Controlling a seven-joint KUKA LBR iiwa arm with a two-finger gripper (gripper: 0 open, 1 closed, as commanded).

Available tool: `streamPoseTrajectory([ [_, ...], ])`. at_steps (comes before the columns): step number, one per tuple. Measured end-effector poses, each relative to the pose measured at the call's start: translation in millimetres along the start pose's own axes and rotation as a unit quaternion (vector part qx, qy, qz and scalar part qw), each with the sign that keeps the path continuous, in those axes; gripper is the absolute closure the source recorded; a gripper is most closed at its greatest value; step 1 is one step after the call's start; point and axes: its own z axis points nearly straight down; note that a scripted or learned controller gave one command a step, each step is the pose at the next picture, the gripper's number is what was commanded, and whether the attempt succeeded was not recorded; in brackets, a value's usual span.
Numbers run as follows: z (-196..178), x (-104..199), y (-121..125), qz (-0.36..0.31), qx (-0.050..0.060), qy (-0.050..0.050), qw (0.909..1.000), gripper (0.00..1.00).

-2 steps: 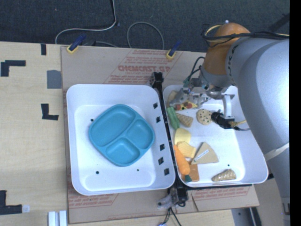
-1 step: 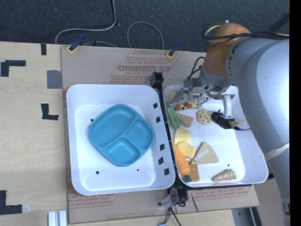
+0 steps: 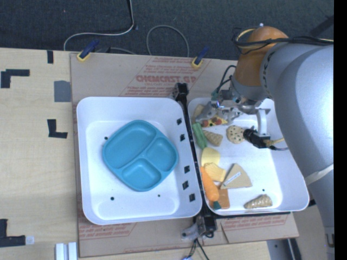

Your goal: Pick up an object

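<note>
Although the gripper (image 3: 230,108) is lowered at the far edge of the right bin (image 3: 287,169), finger state cannot be determined. No object is visibly grasped; the cookie (image 3: 235,134) lies nearby. Pickup remains outstanding.

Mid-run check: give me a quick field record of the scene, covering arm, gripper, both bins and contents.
arm: reaches in from the right, wrist over the right bin's far end
gripper: low over the far-left items; finger state unclear
left bin: holds a blue divided plate
right bin: toy food, including a cookie, an orange carrot and a yellow piece
held object: none visible
</note>
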Motion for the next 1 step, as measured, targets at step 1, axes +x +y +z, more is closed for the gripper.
streamPoseTrajectory([
  [1,0.1,-0.3,0.0,0.000,0.000,0.000,1.0000,0.00],
])
